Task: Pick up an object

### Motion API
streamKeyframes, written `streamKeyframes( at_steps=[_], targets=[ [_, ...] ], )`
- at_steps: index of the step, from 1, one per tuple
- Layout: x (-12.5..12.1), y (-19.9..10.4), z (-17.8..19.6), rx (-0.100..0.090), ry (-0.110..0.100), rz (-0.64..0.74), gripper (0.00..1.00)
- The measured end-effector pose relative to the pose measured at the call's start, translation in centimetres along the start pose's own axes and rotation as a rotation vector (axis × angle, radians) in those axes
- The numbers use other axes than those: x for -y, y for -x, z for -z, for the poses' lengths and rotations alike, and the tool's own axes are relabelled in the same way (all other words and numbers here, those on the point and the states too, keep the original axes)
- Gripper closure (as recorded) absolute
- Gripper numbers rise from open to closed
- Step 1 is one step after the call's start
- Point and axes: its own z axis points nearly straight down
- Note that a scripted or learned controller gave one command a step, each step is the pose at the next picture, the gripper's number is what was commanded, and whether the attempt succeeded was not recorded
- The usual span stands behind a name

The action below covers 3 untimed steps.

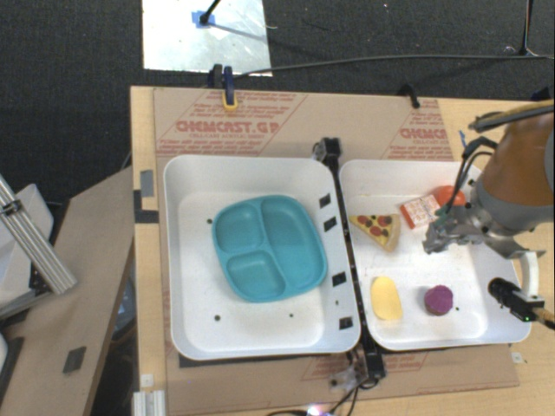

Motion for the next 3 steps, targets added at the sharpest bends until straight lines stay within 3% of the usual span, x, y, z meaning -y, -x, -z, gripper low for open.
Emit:
streamKeyframes(
  at_steps=[1, 3],
  targets=[
    [-0.3, 0.1, 5.4, 0.000, 0.000, 0.001, 1.00],
    [0.9, -11.3, 5.9, -0.004, -0.005, 0.007, 1.00]
  ],
)
